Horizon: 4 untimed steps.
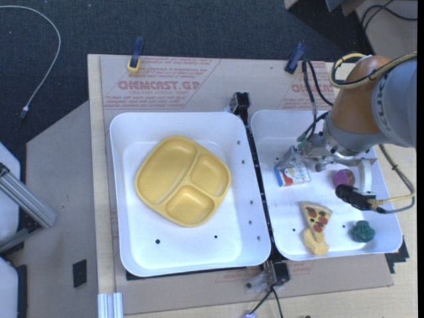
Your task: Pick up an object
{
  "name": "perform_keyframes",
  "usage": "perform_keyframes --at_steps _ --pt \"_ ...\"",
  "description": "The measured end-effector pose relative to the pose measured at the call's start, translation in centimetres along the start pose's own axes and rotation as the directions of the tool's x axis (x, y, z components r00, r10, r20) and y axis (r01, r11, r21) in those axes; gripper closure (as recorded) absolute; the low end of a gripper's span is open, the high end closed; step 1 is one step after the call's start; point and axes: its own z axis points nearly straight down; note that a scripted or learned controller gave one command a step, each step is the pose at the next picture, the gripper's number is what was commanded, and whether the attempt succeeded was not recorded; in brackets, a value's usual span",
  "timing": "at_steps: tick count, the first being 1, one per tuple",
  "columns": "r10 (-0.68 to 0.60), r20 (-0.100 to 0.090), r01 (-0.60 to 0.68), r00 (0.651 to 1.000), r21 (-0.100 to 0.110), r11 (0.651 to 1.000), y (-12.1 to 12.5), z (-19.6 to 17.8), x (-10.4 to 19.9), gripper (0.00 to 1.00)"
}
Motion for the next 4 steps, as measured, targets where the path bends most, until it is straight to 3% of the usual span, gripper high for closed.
perform_keyframes --at_steps 1,2,4 --pt "0.001 0.008 0.000 1.000 -0.015 1.000 0.3 -1.4 -0.2 1.00" --pt "0.000 0.005 0.000 1.000 -0.002 1.000 0.2 -5.7 0.1 1.00" --pt "-0.001 0.005 0.001 1.000 -0.003 1.000 0.6 -13.6 1.0 1.00"
